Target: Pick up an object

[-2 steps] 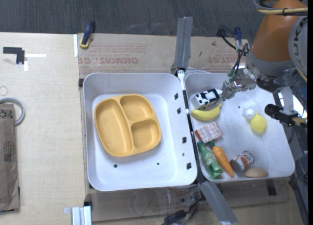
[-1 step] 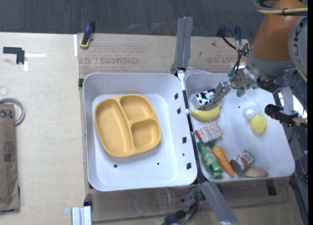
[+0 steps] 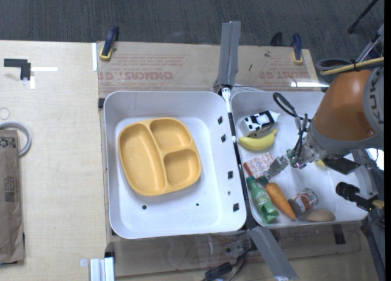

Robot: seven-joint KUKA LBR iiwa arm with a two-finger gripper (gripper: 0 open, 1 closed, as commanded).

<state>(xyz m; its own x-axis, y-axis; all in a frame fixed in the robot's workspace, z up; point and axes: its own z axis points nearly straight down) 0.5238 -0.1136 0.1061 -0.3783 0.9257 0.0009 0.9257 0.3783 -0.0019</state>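
Note:
The right bin (image 3: pixel 342 215) holds a banana (image 3: pixel 256 142), a black-and-white cow toy (image 3: pixel 259 121), a red-and-white packet (image 3: pixel 259 164), a green bottle (image 3: pixel 261 198), a carrot (image 3: pixel 280 200), a small can (image 3: pixel 305 200) and a tan rounded object (image 3: pixel 319 215). My gripper (image 3: pixel 288 161) hangs low over the middle of this bin. It is just right of the packet and above the carrot's top end. The orange band and wrist hide the bin's right part. Nothing shows as held.
The left bin (image 3: pixel 116 170) carries a yellow divided plate (image 3: pixel 159 155). A grey divider post (image 3: pixel 229 54) rises between the bins at the back. Cardboard (image 3: pixel 159 66) lies behind them, and a brown paper bag (image 3: pixel 9 194) sits at the far left.

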